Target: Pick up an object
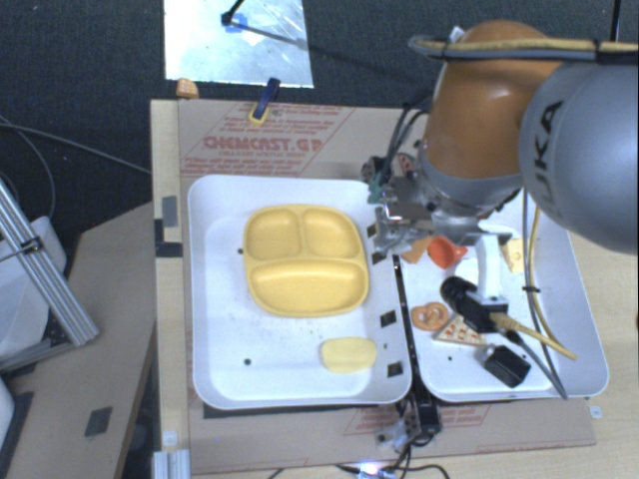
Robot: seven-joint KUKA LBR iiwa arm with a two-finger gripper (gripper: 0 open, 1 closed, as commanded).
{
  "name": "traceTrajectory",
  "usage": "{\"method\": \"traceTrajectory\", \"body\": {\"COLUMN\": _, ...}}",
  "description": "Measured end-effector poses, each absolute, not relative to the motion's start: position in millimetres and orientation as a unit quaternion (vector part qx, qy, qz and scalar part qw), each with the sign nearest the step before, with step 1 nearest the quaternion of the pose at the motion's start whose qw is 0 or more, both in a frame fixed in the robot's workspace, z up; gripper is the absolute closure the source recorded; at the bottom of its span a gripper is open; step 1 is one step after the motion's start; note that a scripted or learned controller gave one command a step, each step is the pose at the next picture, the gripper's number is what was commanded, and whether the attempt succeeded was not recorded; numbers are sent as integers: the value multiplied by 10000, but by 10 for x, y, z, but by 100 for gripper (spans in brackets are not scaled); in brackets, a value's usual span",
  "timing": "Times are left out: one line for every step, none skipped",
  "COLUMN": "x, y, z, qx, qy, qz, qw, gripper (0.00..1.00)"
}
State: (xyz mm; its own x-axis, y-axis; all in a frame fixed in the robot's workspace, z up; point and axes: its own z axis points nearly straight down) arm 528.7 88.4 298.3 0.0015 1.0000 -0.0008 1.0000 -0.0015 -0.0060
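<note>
Right bin (584,307): jaws above its left edge.

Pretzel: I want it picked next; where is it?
Camera view: the pretzel lies in the right bin near its left wall, beside the pizza slice.

Orange toy (446,252), perhaps cup, right bin (581,297)

White bins: two, the left bin (215,297) and the right bin (584,307).
Left bin: one yellow divided plate (305,259), one pale yellow oval piece (348,354).
Right bin: one pretzel (430,316), one pizza slice (459,333), one orange-red piece (445,252), one pale yellow wedge (513,255).
</note>
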Motion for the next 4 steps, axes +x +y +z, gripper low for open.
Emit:
{"method": "traceTrajectory", "body": {"x": 5315, "y": 899, "z": 3010, "qx": -7063, "qy": -7079, "qz": -4, "qw": -5, "gripper": 0}}
{"method": "traceTrajectory", "body": {"x": 4905, "y": 1666, "z": 3222, "qx": -7028, "qy": -7114, "qz": -24, "qw": 3, "gripper": 0}}
{"method": "traceTrajectory", "body": {"x": 4860, "y": 1327, "z": 792, "qx": -7077, "qy": -7066, "qz": 8, "qw": -2, "gripper": 0}}
{"method": "traceTrajectory", "body": {"x": 5481, "y": 382, "z": 1914, "qx": -7089, "qy": -7052, "qz": -48, "qw": -59, "gripper": 0}}
